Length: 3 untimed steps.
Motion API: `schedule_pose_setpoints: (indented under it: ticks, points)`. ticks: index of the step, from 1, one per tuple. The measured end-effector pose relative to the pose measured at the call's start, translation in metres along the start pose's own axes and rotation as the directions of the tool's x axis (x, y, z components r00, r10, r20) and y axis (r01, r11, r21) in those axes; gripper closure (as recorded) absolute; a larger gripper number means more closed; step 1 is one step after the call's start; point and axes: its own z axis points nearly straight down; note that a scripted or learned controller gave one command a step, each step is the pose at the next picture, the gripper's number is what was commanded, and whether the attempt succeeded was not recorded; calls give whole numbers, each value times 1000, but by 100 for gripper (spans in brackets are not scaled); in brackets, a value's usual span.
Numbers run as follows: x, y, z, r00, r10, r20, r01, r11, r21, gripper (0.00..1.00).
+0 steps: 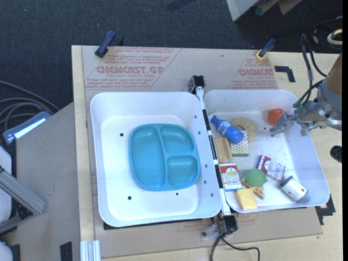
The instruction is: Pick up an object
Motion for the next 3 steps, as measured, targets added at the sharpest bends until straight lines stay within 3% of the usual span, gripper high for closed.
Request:
schedule_pose_setpoints:
  ticks: [1,2,3]
  points:
    - [1,43,110,1000,-1,2,1,1000,-7,0]
    - [70,96,113,1000,-1,-1,1,1000,-3,0]
    - [69,96,103,1000,-2,2,2,1000,-3,100]
